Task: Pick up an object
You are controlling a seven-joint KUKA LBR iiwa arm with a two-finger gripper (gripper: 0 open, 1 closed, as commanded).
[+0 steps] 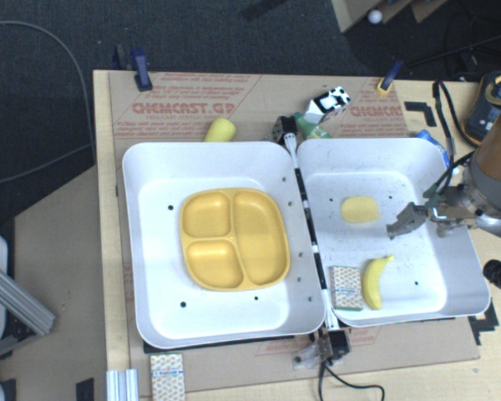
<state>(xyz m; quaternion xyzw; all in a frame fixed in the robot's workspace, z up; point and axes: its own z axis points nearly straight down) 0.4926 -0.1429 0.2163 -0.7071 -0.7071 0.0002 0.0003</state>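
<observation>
Yellow banana (373, 281): lies at about five o'clock in the right bin (417, 161), just beside a small printed packet (346, 288) at that bin's near-left corner.
Yellow divided plate (234, 239): sits in the middle of the left bin (150, 174), three compartments up.
Pale yellow disc (360, 210): centre of the right bin, toward ten o'clock from the banana.
Jaws (405, 220): over the right bin at three o'clock, just right of the disc, apart from it; nothing between them; wide or narrow, I cannot tell.
Far counter (108, 124): a yellow lump (220, 129) at twelve o'clock beyond the left bin.
</observation>
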